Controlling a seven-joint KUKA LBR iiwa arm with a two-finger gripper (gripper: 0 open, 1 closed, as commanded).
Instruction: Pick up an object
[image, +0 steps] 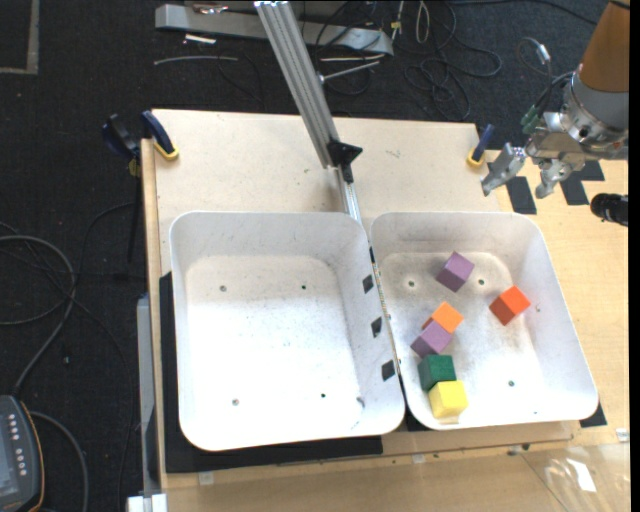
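Pincer (520, 180) parked above the surface's back-right corner, outside the bins, fingers spread wide with nothing between them; looks like a pre-approach hover. Left to right: left bin (200, 240) has no blocks, so likely the drop side. Right bin (560, 330) holds all 6 candidates: lower purple cube (432, 339) touching orange cube (446, 318), green cube (436, 371) stacked against yellow cube (448, 398), upper purple cube (456, 271), then red-orange cube (510, 304). Red-orange sits apart from the rest, probably the cleanest grab.
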